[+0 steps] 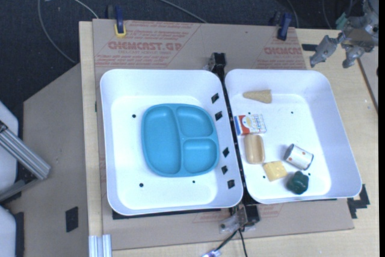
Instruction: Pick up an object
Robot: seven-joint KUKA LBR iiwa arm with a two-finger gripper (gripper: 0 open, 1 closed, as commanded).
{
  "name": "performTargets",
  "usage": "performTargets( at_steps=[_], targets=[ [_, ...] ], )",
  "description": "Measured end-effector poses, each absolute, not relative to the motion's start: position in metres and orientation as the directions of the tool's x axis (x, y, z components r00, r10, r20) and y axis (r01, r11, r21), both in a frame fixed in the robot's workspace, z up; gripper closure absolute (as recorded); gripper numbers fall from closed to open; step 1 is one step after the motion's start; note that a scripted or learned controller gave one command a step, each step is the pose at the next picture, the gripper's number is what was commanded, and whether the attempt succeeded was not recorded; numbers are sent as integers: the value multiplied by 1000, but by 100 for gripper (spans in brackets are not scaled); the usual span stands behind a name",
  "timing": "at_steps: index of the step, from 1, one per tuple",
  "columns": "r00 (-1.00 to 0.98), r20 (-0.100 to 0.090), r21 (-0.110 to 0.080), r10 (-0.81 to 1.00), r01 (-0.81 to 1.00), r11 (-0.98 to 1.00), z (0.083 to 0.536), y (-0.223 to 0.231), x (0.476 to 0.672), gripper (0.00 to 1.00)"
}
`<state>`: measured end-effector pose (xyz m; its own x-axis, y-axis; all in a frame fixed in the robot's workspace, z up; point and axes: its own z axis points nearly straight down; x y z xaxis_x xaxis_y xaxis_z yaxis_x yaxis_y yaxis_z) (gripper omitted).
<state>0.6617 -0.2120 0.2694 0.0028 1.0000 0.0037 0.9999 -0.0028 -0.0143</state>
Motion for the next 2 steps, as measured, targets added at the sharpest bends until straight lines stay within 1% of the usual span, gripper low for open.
performTargets(
  at_steps=[1,2],
  targets=[
    [-1,0,0,1000,1000,1,278,-211,664,0],
    [-1,2,-5,1000,1000,1,228,-201,661,0]
  ],
)
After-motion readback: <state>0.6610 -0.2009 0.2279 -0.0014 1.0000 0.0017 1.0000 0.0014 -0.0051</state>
